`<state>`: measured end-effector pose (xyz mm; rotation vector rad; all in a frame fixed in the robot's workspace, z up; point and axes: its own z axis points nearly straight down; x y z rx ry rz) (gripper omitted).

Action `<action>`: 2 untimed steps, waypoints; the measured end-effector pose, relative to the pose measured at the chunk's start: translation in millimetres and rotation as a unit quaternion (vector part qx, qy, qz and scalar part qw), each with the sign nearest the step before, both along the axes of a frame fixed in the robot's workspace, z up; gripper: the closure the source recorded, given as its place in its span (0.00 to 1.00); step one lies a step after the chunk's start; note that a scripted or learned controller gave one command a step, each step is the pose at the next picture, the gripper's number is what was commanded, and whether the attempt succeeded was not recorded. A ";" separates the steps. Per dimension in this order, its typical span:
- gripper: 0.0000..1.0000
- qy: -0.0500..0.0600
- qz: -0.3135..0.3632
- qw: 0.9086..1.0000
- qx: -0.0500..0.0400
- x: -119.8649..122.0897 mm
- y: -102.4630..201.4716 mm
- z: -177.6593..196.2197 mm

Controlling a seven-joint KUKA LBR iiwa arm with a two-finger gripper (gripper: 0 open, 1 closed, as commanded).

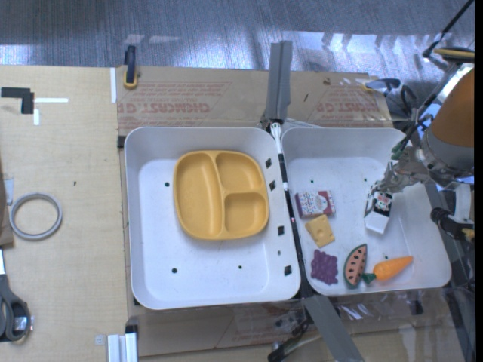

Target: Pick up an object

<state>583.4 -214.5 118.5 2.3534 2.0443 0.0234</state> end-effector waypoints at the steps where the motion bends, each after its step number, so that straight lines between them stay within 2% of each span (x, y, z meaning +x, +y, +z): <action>1: 0.00 -0.010 -0.038 0.999 -0.002 -92.5 64.2 -8.6; 2: 0.00 0.015 0.180 0.984 0.001 -52.9 41.8 74.0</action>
